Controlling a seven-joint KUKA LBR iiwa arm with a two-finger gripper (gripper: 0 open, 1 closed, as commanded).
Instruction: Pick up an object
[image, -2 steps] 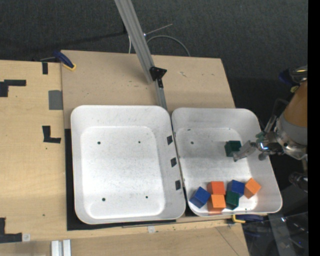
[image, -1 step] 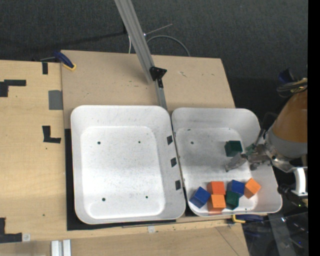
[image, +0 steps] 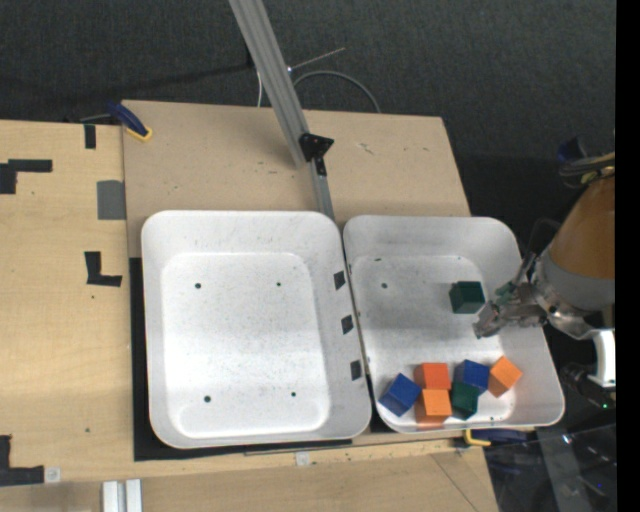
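Two shallow white bins with rounded corners and finely speckled floors sit side by side on a plain wooden bench. The left bin (image: 245, 330) has four small dark dots on its smooth floor. In the right bin (image: 430, 245), a dark green cube (image: 466, 296) stands alone near the right wall. A cluster of small cubes lies along the near edge: a blue cube (image: 400, 393), two orange cubes (image: 434, 390) stacked close, another blue cube (image: 475, 374), a green cube (image: 464, 399) and a tilted orange cube (image: 505, 374).

The metallic gripper (image: 492, 318) hangs over the right bin's right side, just beside the lone green cube and not visibly touching it. How wide it is set cannot be told from here, and no cube can be seen in its grasp.

A ribbed grey metal rail (image: 275, 75) slants across the bench's far side.
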